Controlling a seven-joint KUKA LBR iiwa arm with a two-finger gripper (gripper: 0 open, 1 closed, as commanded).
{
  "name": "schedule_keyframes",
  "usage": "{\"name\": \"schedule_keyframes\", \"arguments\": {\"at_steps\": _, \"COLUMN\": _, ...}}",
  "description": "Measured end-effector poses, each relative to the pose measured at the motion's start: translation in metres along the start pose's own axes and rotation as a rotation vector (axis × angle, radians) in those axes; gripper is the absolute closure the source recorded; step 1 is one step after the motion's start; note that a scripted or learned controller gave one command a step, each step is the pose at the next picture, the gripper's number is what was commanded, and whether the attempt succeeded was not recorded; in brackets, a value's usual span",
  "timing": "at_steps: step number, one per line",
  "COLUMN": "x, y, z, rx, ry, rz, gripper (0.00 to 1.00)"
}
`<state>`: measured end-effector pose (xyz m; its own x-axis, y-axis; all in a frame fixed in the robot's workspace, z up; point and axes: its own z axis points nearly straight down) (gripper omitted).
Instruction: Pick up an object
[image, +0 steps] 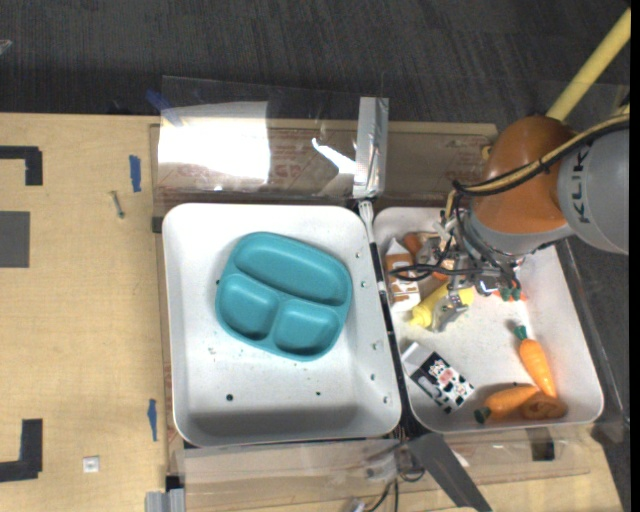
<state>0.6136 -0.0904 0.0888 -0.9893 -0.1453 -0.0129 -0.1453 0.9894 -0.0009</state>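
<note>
— Where is the claw (455, 305) going?
— It is hanging low in the right bin (575, 330), touching a yellow toy (428, 308). I cannot tell how wide it is.

Left bin (190, 300): holds a teal divided plate (283, 293), roughly central.
Right bin (575, 330): holds two carrots, a black-and-white patterned item and a yellow object.
Carrots: one (537, 366) slanted at right; one (512, 400) lying near the near wall.
Patterned item (442, 380): near-left part.
Yellow object (430, 306): just beside the gripper (457, 300).
Arm (530, 190): reaches in from far right.
</note>
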Motion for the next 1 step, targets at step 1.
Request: {"name": "schedule_keyframes", "arguments": {"at_steps": 1, "x": -0.0033, "y": -0.0006, "z": -0.0137, "rx": 0.004, "ry": -0.012, "rz": -0.001, "gripper": 1.00}}
